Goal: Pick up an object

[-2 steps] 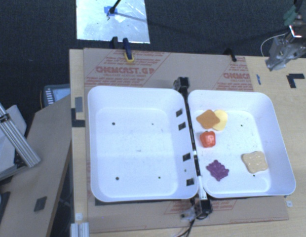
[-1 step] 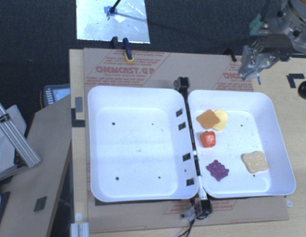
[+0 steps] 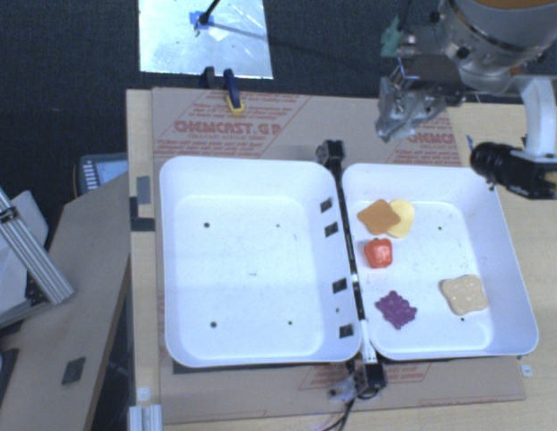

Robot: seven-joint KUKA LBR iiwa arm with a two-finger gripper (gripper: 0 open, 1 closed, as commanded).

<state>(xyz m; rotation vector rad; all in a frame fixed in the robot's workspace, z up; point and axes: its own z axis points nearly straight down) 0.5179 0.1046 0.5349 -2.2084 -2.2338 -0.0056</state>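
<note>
Five small items lie in the right bin (image 3: pixel 508 268): an orange square piece (image 3: pixel 378 215) touching a pale yellow piece (image 3: pixel 402 218) toward the bin's far edge, a red piece (image 3: pixel 378 253) just beside the divider between the bins, a purple cluster (image 3: pixel 396 309) near the front edge, and a tan toast-shaped piece (image 3: pixel 464 294) toward the front right. The left bin (image 3: pixel 175 268) sits alongside on the table (image 3: pixel 144 196). The tool (image 3: pixel 406 115) hangs above the table's far edge, beyond the right bin's back rim, holding nothing; whether it is spread or closed I cannot tell. A good pick likely favours an isolated item, such as the toast-shaped piece or the purple cluster, since each stands apart from its neighbours and from the bin walls. The orange and yellow pair touch, so a descent there risks nudging both. Centre over the chosen piece before lowering.
</note>
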